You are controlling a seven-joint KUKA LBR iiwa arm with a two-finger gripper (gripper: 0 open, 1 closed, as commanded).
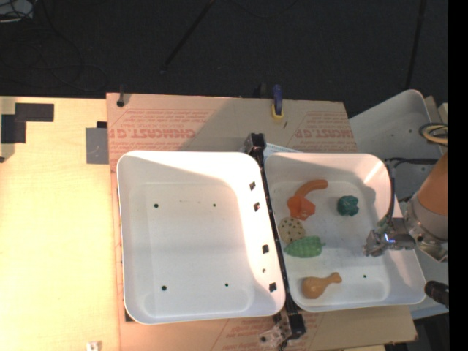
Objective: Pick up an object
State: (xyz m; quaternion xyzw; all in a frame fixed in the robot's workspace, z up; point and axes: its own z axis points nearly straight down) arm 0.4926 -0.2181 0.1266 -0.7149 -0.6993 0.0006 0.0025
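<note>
The right bin (369, 168) holds several small toys: an orange curved one (304, 197), a dark teal lump (347, 205), a tan spotted round piece (292, 229), a green bumpy one (304, 247) and a tan drumstick shape (319, 285). My gripper (382, 242) hangs low at the bin's right side, right of all the toys and apart from them. Nothing shows between its fingers; the teal lump is nearest, up and to its left.
The left bin (131, 196) sits beside the right one, with black clips (263, 225) along the shared rims. Cardboard (219, 123) lies under both bins. The arm's orange band (439, 189) rises at the right edge.
</note>
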